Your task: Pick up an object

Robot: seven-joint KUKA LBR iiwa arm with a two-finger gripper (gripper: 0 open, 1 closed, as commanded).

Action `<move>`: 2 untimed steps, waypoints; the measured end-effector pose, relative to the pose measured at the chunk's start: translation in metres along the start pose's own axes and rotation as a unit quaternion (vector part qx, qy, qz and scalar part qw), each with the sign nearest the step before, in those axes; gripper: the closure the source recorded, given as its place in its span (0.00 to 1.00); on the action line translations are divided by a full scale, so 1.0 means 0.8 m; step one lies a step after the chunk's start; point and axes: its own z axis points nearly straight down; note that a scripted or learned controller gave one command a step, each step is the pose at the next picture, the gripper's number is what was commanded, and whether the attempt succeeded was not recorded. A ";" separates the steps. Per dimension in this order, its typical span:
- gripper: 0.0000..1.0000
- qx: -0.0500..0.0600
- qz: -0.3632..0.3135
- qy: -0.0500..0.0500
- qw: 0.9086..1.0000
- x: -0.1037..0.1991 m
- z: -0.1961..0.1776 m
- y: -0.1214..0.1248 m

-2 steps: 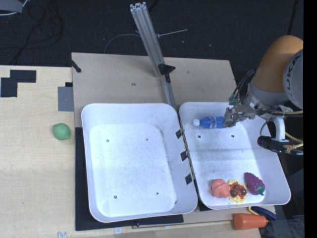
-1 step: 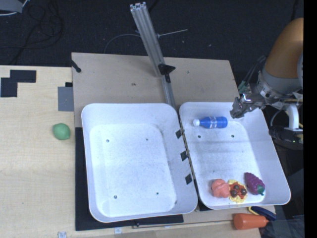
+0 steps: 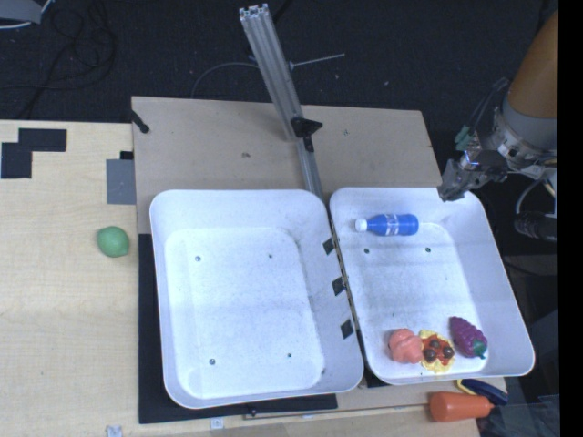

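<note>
Camera view is showing the gripper (image 3: pixel 453 189) hovering over the right bin (image 3: pixel 510 308) at its far right corner, grip state impossible to tell, with the blue bottle (image 3: pixel 389 225) lying just left of it and the purple grapes (image 3: pixel 466 336) sitting well below.

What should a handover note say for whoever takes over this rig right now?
Gripper: above the far right corner of the right bin, nothing visibly between its fingers; open or shut cannot be told.
Right bin holds: blue bottle lying on its side near the far wall; pink piece, yellow-red piece and purple grapes clustered at the near wall.
Outside the bins: green ball on the bench, orange carrot-like item at the near edge.
Done: no pick yet. Left: grasp and lift one object.
</note>
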 end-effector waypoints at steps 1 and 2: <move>1.00 0.003 -0.002 0.001 1.000 0.055 0.021 0.012; 1.00 0.003 -0.002 0.001 1.000 0.114 0.043 0.016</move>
